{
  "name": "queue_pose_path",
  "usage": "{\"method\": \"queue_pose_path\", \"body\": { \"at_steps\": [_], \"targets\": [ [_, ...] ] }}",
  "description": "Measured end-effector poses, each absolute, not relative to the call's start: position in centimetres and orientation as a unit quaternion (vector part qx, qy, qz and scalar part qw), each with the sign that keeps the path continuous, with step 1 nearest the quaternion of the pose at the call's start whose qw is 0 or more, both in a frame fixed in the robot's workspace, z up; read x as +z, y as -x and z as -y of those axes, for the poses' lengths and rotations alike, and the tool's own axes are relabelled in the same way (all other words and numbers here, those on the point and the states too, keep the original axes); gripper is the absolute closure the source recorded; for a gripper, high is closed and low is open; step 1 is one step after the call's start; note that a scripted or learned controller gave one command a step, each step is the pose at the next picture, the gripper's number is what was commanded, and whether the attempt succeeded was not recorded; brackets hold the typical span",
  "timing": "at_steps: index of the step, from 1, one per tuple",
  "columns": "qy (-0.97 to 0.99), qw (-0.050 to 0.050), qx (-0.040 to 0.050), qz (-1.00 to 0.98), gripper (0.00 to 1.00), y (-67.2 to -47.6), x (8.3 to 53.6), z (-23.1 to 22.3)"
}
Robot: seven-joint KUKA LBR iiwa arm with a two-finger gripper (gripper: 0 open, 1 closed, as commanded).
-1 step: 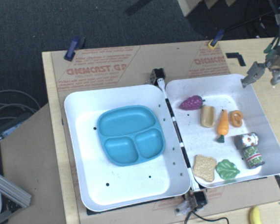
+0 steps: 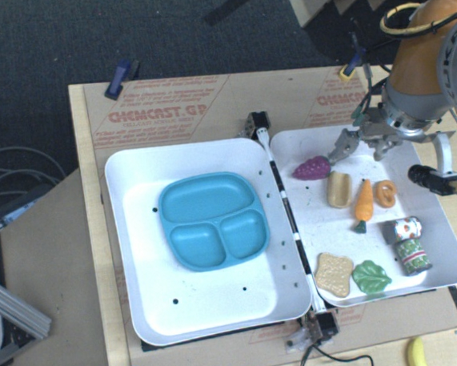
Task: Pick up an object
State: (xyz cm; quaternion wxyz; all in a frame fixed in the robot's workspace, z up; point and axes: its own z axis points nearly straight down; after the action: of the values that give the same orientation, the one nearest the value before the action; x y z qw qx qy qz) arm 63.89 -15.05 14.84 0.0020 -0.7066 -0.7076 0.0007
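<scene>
Camera view: fingers (image 2: 362, 146) spread open, empty, just right of purple grapes (image 2: 312, 168).

Small food toys: carrot (image 2: 363, 199), grapes (image 2: 312, 168), can (image 2: 411, 247), lie scattered.

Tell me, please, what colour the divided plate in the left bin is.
Light blue plate, clearest in the camera view.
</scene>
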Motion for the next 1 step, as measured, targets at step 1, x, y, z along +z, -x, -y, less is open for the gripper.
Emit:
{"method": "queue_pose_path", "body": {
  "at_steps": [1],
  "targets": [
    [0.707,0.001,0.0005,0.707,0.0,-60.63,8.56,12.16]
  ]
}}
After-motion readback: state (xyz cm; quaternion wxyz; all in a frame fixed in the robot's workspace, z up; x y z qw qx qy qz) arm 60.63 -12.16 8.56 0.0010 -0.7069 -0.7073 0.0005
